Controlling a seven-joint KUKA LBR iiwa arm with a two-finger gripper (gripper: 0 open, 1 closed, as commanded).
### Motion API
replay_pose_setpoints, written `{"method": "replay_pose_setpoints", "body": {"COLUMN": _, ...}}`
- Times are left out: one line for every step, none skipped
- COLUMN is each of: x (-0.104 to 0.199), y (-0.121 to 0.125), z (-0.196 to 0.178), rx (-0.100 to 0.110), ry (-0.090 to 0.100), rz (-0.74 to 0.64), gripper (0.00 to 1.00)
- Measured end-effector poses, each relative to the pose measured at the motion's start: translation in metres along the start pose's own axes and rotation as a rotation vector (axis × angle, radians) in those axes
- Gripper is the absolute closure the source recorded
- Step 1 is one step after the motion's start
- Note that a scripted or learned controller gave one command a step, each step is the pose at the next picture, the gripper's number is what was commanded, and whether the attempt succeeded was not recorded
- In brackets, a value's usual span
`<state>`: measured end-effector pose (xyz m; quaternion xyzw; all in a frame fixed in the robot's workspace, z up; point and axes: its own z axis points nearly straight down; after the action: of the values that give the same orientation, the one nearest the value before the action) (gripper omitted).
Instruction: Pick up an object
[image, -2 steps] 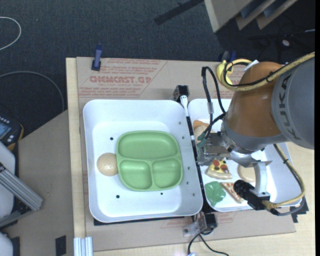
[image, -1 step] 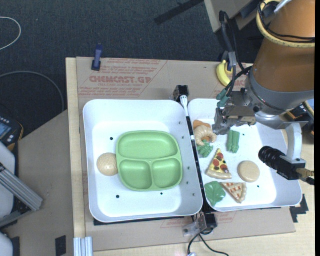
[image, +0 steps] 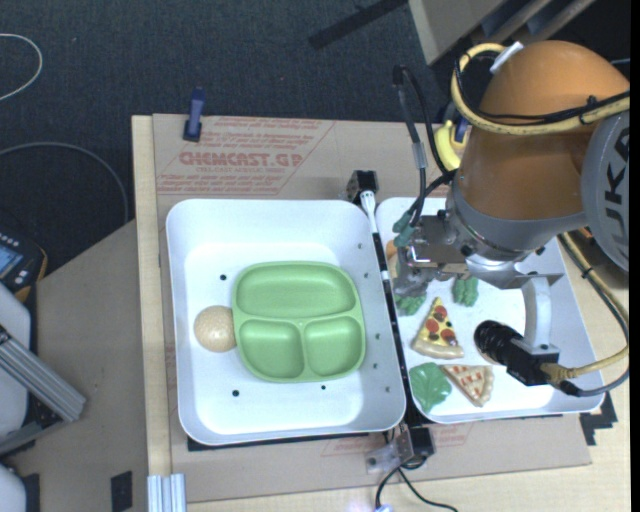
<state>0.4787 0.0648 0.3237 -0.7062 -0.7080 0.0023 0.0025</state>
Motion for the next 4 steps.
{"method": "replay_pose_setpoints", "body": {"x": -0.025, "y": 0.001, "z": -0.126, "rx": -0.024, "ry": 0.001, "rz": 0.003, "gripper": 1.00}}
{"method": "replay_pose_setpoints", "body": {"x": -0.007, "y": 0.000, "z": -0.072, "rx": -0.001, "ry": 0.000, "rz": 0.001, "gripper": 1.00}}
{"method": "replay_pose_setpoints", "body": {"x": 0.022, "y": 0.000, "z": -0.030, "rx": 0.000, "ry": 0.000, "rz": -0.001, "gripper": 1.00}}
{"method": "replay_pose_setpoints", "body": {"x": 0.021, "y": 0.001, "z": -0.043, "rx": -0.008, "ry": 0.000, "rz": 0.001, "gripper": 1.00}}
